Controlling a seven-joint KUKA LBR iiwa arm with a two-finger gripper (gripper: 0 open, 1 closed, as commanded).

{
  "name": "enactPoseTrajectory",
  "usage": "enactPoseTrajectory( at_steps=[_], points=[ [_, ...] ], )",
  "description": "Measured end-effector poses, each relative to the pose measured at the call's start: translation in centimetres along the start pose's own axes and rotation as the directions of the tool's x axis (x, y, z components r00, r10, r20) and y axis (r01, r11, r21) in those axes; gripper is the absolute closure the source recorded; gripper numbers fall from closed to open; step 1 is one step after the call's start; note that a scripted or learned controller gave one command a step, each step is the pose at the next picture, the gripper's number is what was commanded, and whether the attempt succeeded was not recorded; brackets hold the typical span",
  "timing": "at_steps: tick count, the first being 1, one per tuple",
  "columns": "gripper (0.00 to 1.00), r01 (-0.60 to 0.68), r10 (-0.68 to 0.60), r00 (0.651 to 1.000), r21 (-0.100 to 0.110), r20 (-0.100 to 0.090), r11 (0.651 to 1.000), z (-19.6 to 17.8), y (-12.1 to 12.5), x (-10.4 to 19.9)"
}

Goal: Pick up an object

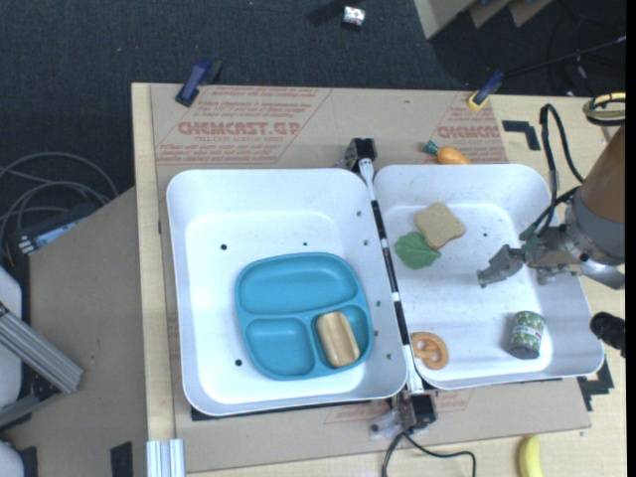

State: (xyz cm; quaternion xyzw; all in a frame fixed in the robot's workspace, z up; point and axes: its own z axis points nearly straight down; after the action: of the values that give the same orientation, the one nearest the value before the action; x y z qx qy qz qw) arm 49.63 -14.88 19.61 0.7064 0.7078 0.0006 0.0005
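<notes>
Over the right bin (556, 192), near its right wall, the gripper (494, 269) hangs at the end of the arm (606, 202), which comes in from the right edge; its fingers (502, 262) are dark grey and point left and slightly down, nothing shows between them, and whether they are parted or closed I cannot tell from this angle. Just below and to the right of the gripper, a small green-patterned can (526, 333) stands upright on the bin floor, apart from the fingers. Left of the gripper, well apart from it, a tan slice of toast (439, 225) lies flat, and a green leaf (417, 250) lies touching the toast's lower left corner. A pretzel (429, 350) lies in the bin's near left corner, close to the divider between the bins. Beyond the divider, the left bin (199, 217) holds a blue three-part tray (293, 288), and a tan bread roll (338, 338) lies in the tray's lower right compartment. Both bins rest on a tabletop (159, 366) covered with a printed cardboard sheet; a small orange carrot (449, 154) lies on that sheet just behind the right bin, and a yellow banana (530, 455) pokes in at the tabletop's near edge
</notes>
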Motion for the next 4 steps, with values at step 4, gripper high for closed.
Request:
enactPoseTrajectory(
  at_steps=[4],
  points=[
    [0.00, -0.003, 0.003, 1.000, 0.003, -0.001, 1.000, 8.8, -1.8, -7.4]
  ],
)
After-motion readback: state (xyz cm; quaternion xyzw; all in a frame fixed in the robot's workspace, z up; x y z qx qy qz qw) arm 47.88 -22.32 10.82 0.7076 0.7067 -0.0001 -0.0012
